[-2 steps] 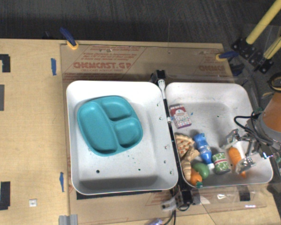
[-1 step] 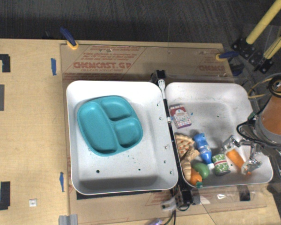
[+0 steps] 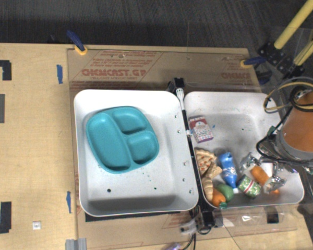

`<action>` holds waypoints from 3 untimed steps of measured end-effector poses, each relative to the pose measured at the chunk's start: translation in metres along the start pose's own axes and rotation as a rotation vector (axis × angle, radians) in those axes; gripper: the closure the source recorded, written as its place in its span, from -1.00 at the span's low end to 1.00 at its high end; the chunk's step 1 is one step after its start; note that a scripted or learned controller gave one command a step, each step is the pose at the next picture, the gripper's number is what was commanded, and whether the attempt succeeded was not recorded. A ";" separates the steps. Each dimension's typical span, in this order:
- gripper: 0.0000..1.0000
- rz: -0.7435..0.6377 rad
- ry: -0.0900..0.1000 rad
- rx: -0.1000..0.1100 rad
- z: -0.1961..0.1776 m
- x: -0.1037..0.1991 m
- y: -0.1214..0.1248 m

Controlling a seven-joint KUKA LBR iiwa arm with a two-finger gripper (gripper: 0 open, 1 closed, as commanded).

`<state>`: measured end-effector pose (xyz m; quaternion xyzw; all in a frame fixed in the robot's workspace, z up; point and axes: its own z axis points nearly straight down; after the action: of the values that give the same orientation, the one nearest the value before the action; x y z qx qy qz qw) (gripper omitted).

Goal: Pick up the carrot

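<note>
Overhead, the carrot lies at the right bin's front-left corner beside a blue bottle, while the gripper hangs low over the clutter further right, its jaws too obscured to tell whether they are parted or gripping anything.

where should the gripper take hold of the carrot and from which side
Probably across the orange body of the carrot, coming straight down from above. It lies flat in the near left corner of the right bin, its green top against a green can, with the bin wall close on the other sides. Closing across its narrow width, away from the wall, looks safest.
</note>
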<state>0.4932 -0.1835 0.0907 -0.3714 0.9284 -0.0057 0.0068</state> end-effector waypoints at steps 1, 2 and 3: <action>-1.00 -0.006 -0.002 0.001 0.000 -0.001 0.004; -1.00 -0.137 -0.003 0.002 0.000 -0.005 0.008; -1.00 -0.412 0.000 0.002 -0.001 -0.029 0.034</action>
<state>0.4906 -0.1394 0.0915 -0.5536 0.8327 -0.0081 0.0059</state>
